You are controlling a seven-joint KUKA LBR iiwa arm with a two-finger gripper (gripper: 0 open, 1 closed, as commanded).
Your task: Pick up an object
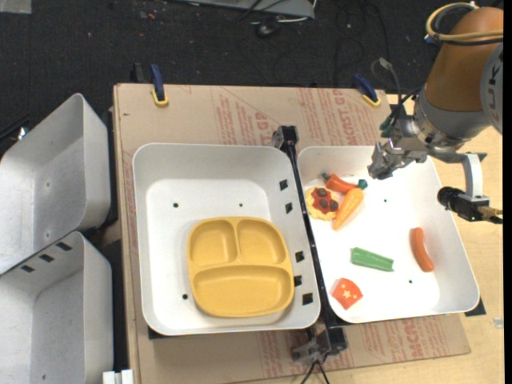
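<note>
The gripper [382,169] hangs over the back of the right bin [448,294], just right of and above a red pepper [341,184]. Nothing shows between its fingers. Below the pepper lie an orange carrot [348,207] and a small pizza slice [322,202]. Toward the front of the same bin are a green pod [372,258], a sausage [422,249] and a red block [346,292].
The left bin [160,182] holds a yellow divided plate [238,266]. Two spare white bins [48,182] stand off the bench at left. Blue clamps [159,86] grip the board's back edge. A black fitting [468,202] juts from the arm at right.
</note>
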